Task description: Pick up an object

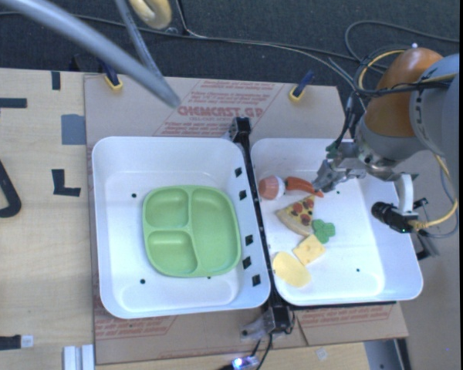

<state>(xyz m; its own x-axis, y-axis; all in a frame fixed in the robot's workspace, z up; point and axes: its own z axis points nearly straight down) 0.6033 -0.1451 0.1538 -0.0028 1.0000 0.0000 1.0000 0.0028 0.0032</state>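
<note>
White plastic of the right bin (pixel 386 280) carries all the toy food, including the orange-red sausage (pixel 299 183) at its upper middle, none of it lifted. The gripper (pixel 325 180) hangs just beside that sausage, so the pick looks barely begun.

The toy food (pixel 301 226) crowds the right bin's (pixel 386 272) left half; its right half is open floor.
</note>
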